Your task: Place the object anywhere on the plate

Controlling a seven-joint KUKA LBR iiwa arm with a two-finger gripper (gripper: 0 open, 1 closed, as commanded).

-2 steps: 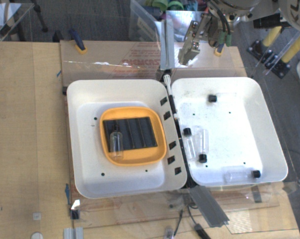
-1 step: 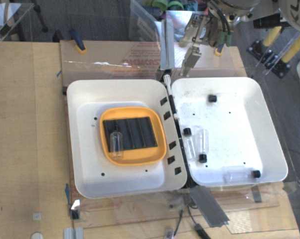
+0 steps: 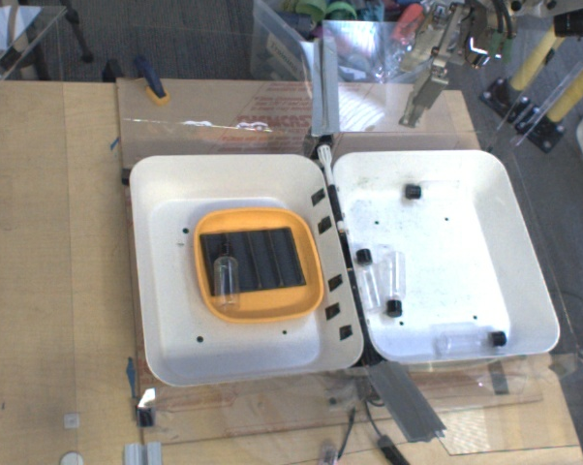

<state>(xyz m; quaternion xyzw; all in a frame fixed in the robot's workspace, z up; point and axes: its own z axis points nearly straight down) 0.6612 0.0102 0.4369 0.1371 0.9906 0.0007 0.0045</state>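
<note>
1. Gripper [image 3: 419,100] at 1 o'clock, up behind the right bin [image 3: 524,260]; can't tell its state.
2. One vial [image 3: 224,277] already lies on the plate [image 3: 311,294], at its 9 o'clock edge.
3. Risk: it's clear and round, so it could roll off the rim if nudged.
4. Count: 1 plate, 2 bins, 4 vials; 3 in the right bin.

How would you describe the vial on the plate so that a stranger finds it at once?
Look at the left bin, which holds an orange plate with a dark ribbed centre. On the plate's left part lies one clear vial. The other vials all lie in the right bin.
</note>
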